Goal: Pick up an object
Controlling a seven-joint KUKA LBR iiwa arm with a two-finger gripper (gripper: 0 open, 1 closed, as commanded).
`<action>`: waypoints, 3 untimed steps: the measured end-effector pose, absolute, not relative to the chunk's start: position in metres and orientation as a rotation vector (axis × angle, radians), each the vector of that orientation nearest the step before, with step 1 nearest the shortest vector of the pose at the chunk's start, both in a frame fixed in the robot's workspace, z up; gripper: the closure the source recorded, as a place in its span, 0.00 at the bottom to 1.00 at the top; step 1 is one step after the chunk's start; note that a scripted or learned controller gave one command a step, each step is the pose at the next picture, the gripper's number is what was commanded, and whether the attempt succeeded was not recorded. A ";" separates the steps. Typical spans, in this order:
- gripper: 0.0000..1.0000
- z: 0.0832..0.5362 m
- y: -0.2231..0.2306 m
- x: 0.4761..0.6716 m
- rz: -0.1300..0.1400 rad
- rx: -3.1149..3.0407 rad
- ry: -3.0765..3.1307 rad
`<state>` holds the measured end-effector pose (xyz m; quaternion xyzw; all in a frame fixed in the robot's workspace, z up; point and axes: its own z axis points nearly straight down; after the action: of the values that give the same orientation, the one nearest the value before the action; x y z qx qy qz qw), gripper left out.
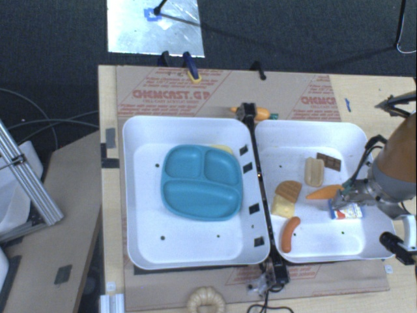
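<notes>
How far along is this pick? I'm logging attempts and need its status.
Done: the gripper is down in the right bin, beside the carrot and over a small white packet. In hand: nothing visibly held. Left: grasping and lifting; the sausage and the other pieces lie flat.

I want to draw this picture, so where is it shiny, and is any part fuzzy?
In the camera view, the silvery sheet at the top catches bright glare; the left white bin and right white bin look evenly lit with soft, faint shadows; the blue plate is sharp enough, while the arm and gripper at the right look a bit blurry.
</notes>
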<state>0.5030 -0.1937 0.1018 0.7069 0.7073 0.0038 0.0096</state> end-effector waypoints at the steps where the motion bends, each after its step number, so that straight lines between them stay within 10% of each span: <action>1: 1.00 0.145 -0.194 0.507 0.004 2.213 2.222; 3: 1.00 0.227 -0.193 0.510 0.004 2.212 2.223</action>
<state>0.5102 -0.1932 0.2269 0.7054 0.7088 0.0014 0.0028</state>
